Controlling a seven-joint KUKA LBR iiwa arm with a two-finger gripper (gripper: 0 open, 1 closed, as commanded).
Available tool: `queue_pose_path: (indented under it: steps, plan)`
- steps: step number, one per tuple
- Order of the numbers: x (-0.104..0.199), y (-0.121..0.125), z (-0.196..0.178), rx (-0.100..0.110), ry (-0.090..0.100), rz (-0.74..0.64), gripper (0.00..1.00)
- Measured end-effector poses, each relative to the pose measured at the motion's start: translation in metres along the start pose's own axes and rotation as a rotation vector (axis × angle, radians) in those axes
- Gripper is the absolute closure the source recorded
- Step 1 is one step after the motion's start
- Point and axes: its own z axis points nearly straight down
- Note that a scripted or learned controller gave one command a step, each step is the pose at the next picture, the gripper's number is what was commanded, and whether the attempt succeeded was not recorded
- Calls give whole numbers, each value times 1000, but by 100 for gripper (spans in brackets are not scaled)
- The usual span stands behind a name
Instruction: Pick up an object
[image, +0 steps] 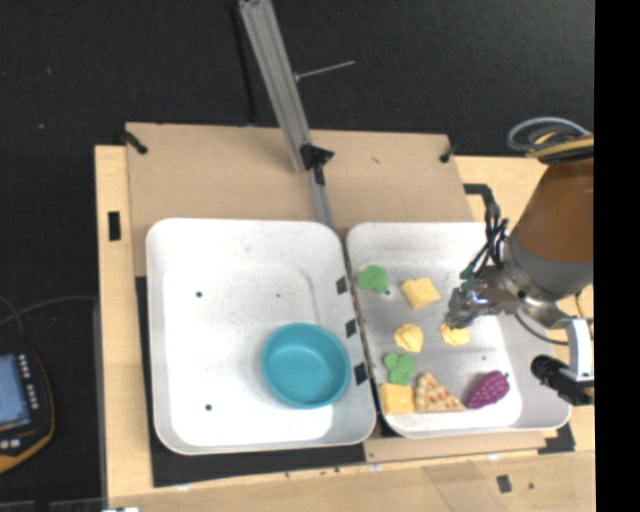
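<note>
The gripper hangs low over the right bin, right above a small yellow piece. I cannot tell if it touches or holds that piece. More toy food lies in this bin: a green piece, a yellow block, another yellow bit, purple grapes and a pizza slice. A blue bowl sits in the left bin on the tabletop.

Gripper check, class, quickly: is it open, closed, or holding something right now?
Gripper: cannot be told. It sits low in the right bin, right above a small yellow piece; nothing is visibly held.
</note>
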Motion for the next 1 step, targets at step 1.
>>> queue_pose_path:
  steps: [1]
  plan:
    - [-1,1,-18,3,1,-1,100]
